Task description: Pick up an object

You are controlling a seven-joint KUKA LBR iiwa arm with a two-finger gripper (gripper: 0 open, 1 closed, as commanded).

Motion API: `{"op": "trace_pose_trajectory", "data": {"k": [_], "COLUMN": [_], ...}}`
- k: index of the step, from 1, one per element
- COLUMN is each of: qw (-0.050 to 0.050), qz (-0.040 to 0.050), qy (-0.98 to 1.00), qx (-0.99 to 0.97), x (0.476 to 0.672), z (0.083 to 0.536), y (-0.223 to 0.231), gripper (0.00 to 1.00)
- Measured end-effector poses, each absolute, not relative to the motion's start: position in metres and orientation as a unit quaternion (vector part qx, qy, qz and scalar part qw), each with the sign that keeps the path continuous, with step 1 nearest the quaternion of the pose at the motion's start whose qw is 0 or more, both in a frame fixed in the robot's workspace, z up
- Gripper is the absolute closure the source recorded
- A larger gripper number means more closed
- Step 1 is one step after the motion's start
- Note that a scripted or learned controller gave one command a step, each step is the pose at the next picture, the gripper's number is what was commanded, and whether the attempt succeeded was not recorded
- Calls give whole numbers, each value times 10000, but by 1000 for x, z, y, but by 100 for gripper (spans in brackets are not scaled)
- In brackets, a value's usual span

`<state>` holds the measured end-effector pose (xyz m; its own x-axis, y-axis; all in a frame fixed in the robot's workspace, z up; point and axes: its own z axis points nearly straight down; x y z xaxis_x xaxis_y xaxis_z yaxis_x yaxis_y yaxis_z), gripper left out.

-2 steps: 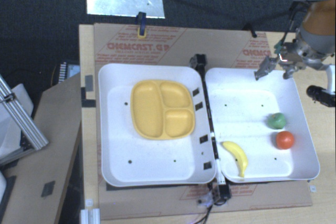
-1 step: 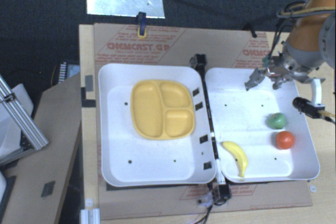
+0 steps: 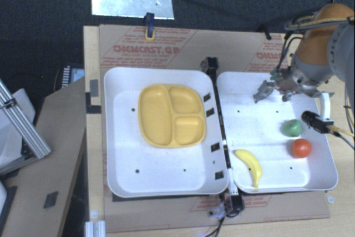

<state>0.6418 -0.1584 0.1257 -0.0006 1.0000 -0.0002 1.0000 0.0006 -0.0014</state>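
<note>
A yellow banana [image 3: 249, 165] lies near the front left corner of the right bin [image 3: 260, 186]. A green round fruit [image 3: 292, 128] and an orange-red round fruit [image 3: 300, 148] sit close together by that bin's right side. My gripper [image 3: 273, 95] hangs over the back part of the right bin, well behind the fruits, open, with nothing between its spread fingers [image 3: 260, 95].
A yellow divided plate [image 3: 171, 115] lies in the middle of the left bin [image 3: 119, 175]. A black divider [image 3: 217, 119] runs between the bins. A black fitting with a cable [image 3: 315, 122] juts over the right bin's right rim beside the green fruit.
</note>
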Motion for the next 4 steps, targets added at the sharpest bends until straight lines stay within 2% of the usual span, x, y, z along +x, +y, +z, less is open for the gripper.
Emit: {"op": "trace_pose_trajectory", "data": {"k": [1, 2, 3, 4], "qw": [-26, -42, -21, 6], "qz": [-12, -23, -13, -9], "qy": [-7075, -7070, -7084, -7102], "qx": [-7067, -7072, -7058, -7040], "x": [644, 643, 644, 615], "z": [140, 204, 219, 217], "y": [-159, -163, -163, -107], "gripper": [100, 100, 100, 100]}}
